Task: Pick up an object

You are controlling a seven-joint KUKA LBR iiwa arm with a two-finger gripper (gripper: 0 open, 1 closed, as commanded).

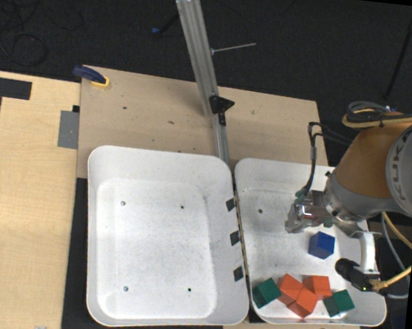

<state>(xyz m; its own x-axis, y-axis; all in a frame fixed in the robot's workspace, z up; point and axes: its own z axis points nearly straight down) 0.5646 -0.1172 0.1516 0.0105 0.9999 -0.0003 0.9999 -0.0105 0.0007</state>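
Claw [302, 218] over right bin [271, 183] | I can't tell its state | blue cube [322, 245] just right-below claw, nearest target

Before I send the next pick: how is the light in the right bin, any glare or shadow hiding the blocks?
Camera view: even, soft light; no glare on the right bin. The blue block and the orange and green blocks read sharply. The arm shades the gripper, which looks slightly soft; background is dark.

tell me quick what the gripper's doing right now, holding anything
gripper: low over the right bin, beside the blue block; grip state cannot be told, no object seen in it.
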